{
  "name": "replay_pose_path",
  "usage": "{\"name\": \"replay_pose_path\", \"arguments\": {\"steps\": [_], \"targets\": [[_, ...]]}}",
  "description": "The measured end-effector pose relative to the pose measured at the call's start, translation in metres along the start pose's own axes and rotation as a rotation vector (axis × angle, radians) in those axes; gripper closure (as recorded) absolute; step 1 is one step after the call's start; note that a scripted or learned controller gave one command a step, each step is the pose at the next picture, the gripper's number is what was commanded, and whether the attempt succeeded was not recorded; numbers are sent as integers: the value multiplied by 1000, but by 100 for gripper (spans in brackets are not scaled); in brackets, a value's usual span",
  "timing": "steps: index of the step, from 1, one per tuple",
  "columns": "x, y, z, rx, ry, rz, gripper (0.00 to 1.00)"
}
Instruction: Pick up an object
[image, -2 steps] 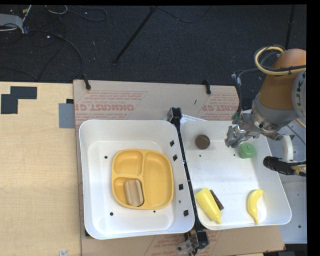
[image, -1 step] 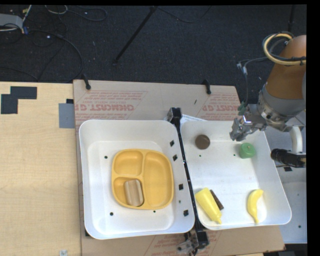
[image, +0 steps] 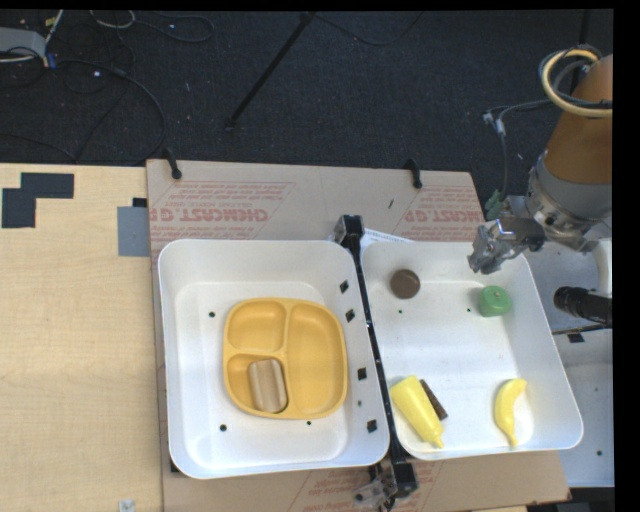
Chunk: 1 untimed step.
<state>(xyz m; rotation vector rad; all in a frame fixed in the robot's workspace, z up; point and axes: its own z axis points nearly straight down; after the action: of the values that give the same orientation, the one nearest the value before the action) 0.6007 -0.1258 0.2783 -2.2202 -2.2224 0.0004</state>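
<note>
The likeliest thing to be picked is the small green object (image: 494, 301), which lies on the floor of the right bin (image: 470, 345) just below the hand (image: 487, 256) and slightly to its right in the camera view. The hand hangs over the bin's far right corner, apart from the green object and carrying nothing; whether it is spread or closed I cannot tell at this size.

Left of the hand, a little lower, sits a round brown object (image: 405, 283), well clear of the green one. Much farther down from the hand, near the bin's front edge, lie a yellow bottle-like object (image: 416, 409) with a dark piece (image: 432, 399) touching its right side, and to the right of them a yellow banana (image: 510, 409). Far to the hand's left, across the black divider, the left bin (image: 190, 300) holds a yellow compartment plate (image: 310, 345) with a tan block (image: 267, 385) in its lower left section.

Several risks follow, as a judgement. The green object is small and looks rounded, so a descent slightly off centre could nudge it away or let it squirt out as the hand closes. It also lies close to the bin's right wall, so the hand may catch the rim on the way down. The cables trailing beside the wrist could snag.
</note>
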Motion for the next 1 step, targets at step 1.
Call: {"name": "replay_pose_path", "arguments": {"steps": [1], "targets": [[48, 7, 2, 2, 2, -3, 100]]}}
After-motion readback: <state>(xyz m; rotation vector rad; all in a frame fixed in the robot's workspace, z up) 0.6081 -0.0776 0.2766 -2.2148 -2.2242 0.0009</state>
